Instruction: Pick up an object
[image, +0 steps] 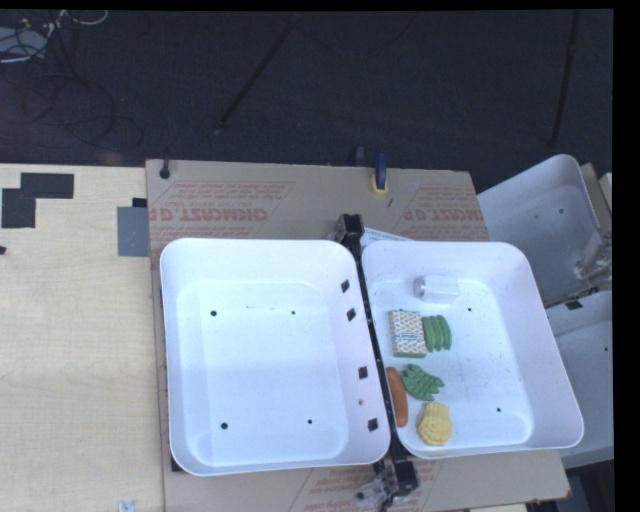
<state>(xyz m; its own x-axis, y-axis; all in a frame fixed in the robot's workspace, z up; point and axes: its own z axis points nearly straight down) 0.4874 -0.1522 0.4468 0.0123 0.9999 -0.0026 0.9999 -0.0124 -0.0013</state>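
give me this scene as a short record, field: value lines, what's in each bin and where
left bin: bare white floor with small dark holes
right bin: holds all the objects, near its left wall
pale cylinder: farthest back
checkered block: touching the green pods on its right
orange carrot: along the left wall
green leafy piece: beside the carrot
yellow corn piece: nearest the front

Right side: you see a pale grey panel (540, 215), flat, with small dark holes.
Arm's mount: you cannot tell.

Smooth white plastic bins (260, 270) on cardboard (300, 200)
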